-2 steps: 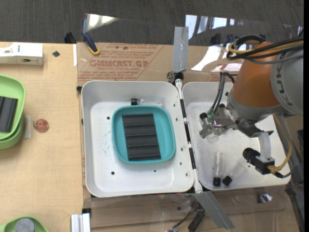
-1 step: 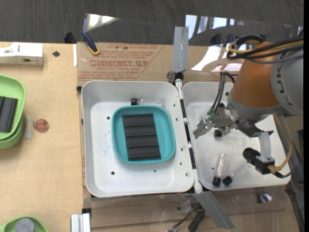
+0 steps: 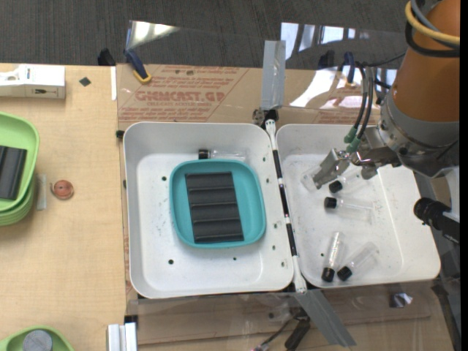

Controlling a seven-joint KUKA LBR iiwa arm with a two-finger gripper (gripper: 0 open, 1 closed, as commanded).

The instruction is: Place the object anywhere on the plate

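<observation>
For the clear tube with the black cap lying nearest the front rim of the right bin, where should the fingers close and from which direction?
Judging from this view, grip the clear tube mid-body, coming straight down from above with the fingers closing across its narrow width. It lies flat and slanted, black cap toward the front rim of the right bin. A second tube lies close on its right, so the fingers need to slip between them.

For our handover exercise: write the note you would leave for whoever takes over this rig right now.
End effector: over the upper left of the right white bin; no tube seen between its fingers.
Things: clear plastic tubes with black caps lie in the right bin. Teal square plate with a dark ribbed insert sits in the left white bin; one more clear tube lies just behind it.
Done: nothing on the plate.
Left: pick a tube, place it on the plate.
</observation>
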